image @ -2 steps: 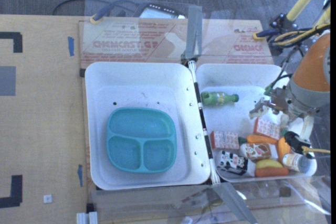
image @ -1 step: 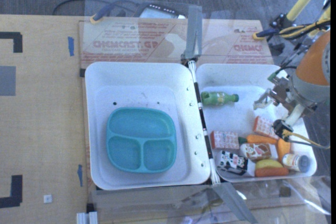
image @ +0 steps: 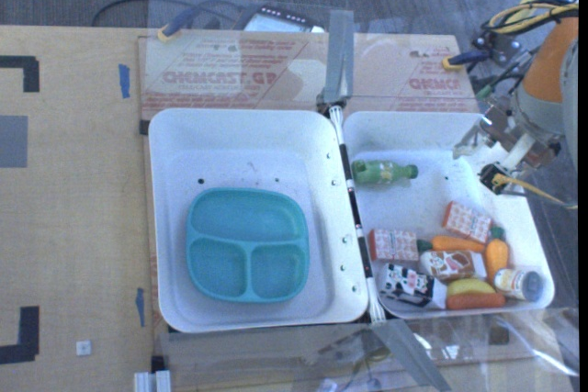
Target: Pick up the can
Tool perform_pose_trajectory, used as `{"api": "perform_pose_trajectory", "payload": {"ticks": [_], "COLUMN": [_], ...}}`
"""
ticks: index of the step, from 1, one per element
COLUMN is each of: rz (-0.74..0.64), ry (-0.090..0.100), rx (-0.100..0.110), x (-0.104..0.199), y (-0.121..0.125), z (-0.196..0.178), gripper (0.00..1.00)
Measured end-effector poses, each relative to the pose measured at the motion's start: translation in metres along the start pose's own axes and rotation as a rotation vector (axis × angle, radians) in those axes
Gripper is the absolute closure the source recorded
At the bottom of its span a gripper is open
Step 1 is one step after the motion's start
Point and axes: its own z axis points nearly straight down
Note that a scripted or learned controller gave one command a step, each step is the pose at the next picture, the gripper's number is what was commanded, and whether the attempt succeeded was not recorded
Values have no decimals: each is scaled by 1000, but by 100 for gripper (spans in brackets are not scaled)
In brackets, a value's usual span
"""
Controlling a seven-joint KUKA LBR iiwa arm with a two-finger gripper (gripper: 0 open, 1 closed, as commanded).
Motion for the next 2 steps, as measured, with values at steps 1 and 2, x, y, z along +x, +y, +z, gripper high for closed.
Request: {"api": "perform_pose_trajectory", "payload": {"ticks": [1,2], "rz": [-34,272], "ry": [-3,-2], "rx": [-4,-1], "x": [2,-12], "y": [-47,-58], "z": [42,42], "gripper": [0,0]}}
